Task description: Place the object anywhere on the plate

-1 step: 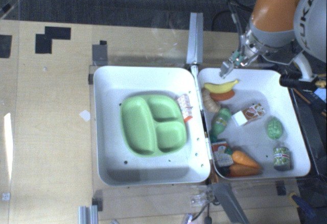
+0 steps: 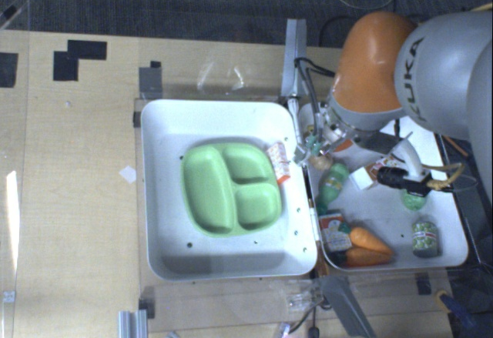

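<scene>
reaching in from the right, the grey arm's gripper (image 2: 312,145) is hanging at the divide between the two bins; i cannot tell its state. a small red-and-white packet (image 2: 277,159) is lying against the green three-compartment plastic plate (image 2: 229,189), at its right rim.

My gripper (image 2: 312,145) hangs at the right rim of the left white bin (image 2: 162,252), just right of the green three-compartment plastic plate (image 2: 229,189); a small red-white packet (image 2: 278,161) touches that plate's right edge.
</scene>
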Controlling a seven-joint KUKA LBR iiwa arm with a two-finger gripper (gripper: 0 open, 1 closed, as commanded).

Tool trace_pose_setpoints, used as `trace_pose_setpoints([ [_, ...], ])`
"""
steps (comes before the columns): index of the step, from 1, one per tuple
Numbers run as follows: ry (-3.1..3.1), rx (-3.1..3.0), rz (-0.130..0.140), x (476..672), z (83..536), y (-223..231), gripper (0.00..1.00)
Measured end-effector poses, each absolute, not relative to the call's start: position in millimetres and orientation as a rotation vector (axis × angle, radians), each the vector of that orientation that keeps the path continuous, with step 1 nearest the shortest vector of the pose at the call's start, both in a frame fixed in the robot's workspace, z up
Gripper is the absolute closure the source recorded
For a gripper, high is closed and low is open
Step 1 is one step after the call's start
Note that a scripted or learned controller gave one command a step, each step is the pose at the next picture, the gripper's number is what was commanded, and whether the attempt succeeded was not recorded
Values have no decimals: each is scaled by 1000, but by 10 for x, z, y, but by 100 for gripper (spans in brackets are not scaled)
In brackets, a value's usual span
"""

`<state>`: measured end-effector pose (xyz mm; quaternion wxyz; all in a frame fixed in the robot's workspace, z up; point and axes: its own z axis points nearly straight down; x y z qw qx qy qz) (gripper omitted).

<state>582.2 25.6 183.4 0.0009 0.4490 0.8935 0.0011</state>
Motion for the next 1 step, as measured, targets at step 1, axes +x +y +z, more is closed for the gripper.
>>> trace_pose_setpoints([
  [1,2811,1394,5,5119,2451,788,100],
])
